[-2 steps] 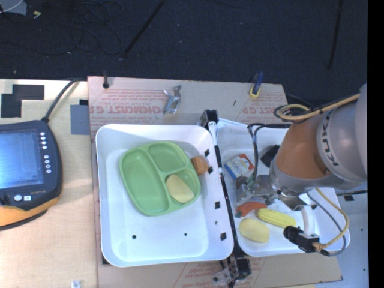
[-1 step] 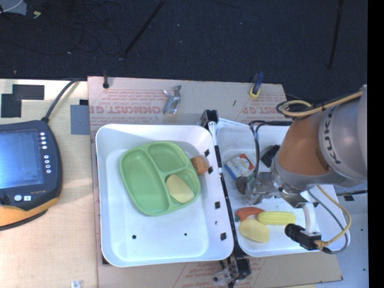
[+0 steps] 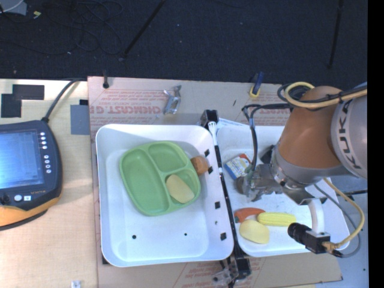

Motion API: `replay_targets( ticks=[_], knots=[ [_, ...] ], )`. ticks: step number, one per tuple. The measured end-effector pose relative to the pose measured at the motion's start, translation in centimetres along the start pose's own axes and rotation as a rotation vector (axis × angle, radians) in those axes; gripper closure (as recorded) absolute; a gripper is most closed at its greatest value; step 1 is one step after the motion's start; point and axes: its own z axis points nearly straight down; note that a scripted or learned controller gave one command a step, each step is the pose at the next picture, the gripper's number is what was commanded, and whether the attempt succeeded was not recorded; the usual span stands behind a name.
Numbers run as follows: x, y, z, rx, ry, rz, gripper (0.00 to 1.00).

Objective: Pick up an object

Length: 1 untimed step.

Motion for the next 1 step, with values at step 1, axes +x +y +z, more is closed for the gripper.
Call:
replay_targets(
  ticks=[1],
  knots=[
    [4.58, -1.06, -1.73, 0.006, -0.002, 0.002, 1.00]
  ],
)
